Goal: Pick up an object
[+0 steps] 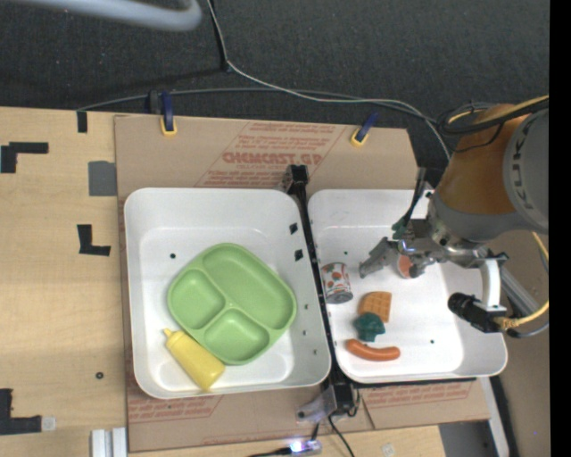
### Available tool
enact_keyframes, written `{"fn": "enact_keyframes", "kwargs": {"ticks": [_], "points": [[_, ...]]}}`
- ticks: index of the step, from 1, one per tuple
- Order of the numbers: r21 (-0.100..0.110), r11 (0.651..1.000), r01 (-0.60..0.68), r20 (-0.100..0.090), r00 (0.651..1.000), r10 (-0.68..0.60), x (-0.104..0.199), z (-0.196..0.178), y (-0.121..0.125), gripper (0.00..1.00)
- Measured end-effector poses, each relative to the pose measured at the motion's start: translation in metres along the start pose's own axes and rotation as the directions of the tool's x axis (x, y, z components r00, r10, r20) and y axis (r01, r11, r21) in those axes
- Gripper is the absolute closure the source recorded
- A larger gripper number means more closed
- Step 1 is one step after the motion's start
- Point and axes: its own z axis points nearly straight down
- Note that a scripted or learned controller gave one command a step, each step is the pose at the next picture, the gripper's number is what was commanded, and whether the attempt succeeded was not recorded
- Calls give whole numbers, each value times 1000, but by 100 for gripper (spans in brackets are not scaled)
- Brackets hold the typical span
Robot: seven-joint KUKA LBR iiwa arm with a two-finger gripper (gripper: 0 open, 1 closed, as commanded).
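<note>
Even overhead light on my feed; white bins (143, 214) read bright, no harsh glare. Soft shadows under green plate (232, 303). Top-left grey bar (134, 11) blurred; overall slightly soft, grainy.

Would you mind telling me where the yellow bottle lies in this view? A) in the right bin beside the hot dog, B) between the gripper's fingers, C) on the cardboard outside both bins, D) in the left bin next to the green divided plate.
D: the yellow bottle lies in the left bin, at the lower-left edge of the green divided plate.
</note>
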Motion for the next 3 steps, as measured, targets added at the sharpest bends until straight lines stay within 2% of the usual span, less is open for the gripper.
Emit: {"fn": "enact_keyframes", "kwargs": {"ticks": [1, 2, 3], "points": [[-14, 1000, 4, 1, 1000, -4, 0, -8, 3, 0], [-9, 1000, 3, 1, 1000, -3, -1, 56, 7, 0], [-26, 1000, -4, 14, 1000, 4, -8, 79, 9, 0]]}}
